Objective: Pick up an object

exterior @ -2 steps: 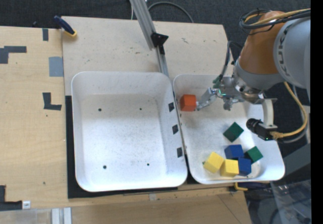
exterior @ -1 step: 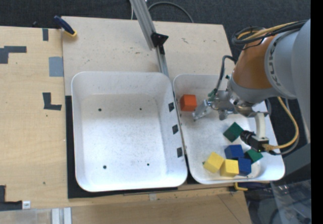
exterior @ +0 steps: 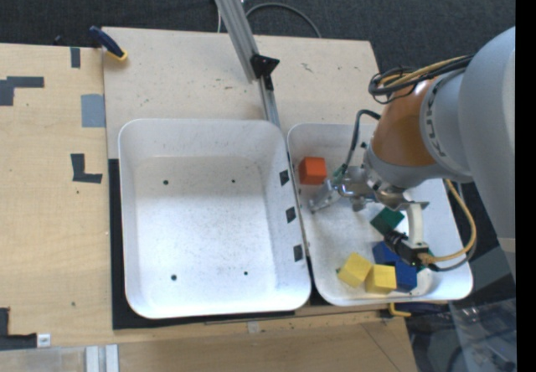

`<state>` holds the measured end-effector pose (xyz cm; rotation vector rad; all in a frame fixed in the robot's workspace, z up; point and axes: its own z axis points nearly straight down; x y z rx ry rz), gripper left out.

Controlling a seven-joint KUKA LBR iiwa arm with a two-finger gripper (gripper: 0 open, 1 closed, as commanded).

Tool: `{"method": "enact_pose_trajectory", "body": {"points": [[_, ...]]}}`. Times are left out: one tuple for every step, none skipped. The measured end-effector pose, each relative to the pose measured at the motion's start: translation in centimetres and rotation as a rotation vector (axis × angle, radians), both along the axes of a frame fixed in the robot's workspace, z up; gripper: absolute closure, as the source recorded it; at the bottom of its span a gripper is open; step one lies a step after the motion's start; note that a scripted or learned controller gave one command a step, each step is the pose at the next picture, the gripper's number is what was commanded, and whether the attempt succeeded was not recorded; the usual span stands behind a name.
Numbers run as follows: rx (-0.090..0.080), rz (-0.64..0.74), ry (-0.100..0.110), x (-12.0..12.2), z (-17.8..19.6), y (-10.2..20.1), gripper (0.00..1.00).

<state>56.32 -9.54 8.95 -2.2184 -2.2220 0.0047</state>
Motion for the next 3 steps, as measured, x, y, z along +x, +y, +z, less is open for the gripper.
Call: {"method": "enact_pose_trajectory", "body": {"points": [[0.002, 0.000, 0.000, 0.0, 1.2, 0.1, 1.00], [0.001, 0.000, -0.006, 0.3, 5.4, -0.1, 1.00], [0.000, 0.000, -0.008, 0.2, 11.4, -0.8, 1.00]]}}
